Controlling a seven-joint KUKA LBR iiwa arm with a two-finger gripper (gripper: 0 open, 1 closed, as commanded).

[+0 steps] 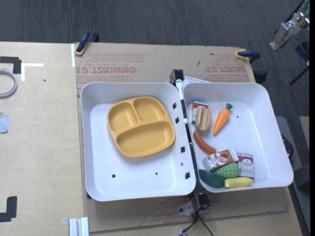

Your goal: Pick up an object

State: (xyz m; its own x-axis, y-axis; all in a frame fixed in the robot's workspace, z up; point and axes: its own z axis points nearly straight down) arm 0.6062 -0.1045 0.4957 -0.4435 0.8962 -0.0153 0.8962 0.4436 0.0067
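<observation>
The right bin (273,132) holds several toy foods. An orange carrot (221,120) lies near its far side beside a hot dog in a bun (202,116). A red sausage (204,142) lies near the bin's left wall. At the near edge sit a small carton (221,159), a red box (245,165), a corn cob (227,171), a yellow piece (238,182) and a dark green piece (210,178). My gripper (290,27) hangs at the top right, beyond the bench and well away from both bins.
A yellow divided plate (141,127) lies in the left bin (93,146). Both bins rest on a cardboard sheet (128,65) held by clamps (83,42). A black clip (176,75) sits where the bins meet at the far side.
</observation>
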